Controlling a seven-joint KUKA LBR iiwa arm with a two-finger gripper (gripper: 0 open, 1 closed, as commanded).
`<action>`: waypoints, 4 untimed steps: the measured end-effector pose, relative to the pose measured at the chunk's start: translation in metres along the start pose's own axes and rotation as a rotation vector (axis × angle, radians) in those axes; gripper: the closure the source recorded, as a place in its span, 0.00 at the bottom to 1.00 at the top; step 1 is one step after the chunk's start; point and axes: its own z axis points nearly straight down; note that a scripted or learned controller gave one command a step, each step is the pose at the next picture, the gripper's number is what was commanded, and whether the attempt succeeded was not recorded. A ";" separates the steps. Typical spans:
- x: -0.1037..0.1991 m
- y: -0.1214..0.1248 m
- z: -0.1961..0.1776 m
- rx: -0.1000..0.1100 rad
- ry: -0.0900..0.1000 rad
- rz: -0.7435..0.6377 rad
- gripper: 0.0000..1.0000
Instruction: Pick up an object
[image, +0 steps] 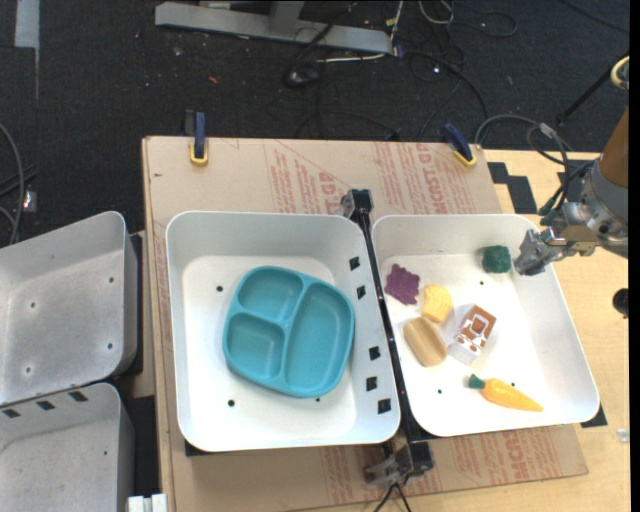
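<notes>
The right bin (560, 330) holds several small items: a dark green lump (496, 259) at the back, a purple piece (402, 284), a yellow block (437, 302), a tan oblong (424, 342), a clear packet with red print (473, 332) and an orange carrot toy (505, 392) near the front. My gripper (531, 254) hangs at the bin's back right edge, just right of the green lump and apart from it. Nothing shows between its tips.
A teal divided plate (289, 331) lies in the left bin (200, 300). A black divider with clamps (375, 300) runs between the bins. Spare white bins (60, 290) sit off the bench at left. Yellow clamps (199, 152) hold the board's back edge.
</notes>
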 end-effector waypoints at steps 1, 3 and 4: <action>0.000 0.001 -0.021 0.001 0.000 0.000 1.00; 0.101 0.022 -0.023 0.001 0.000 -0.002 1.00; 0.148 0.036 -0.023 0.001 0.000 -0.002 1.00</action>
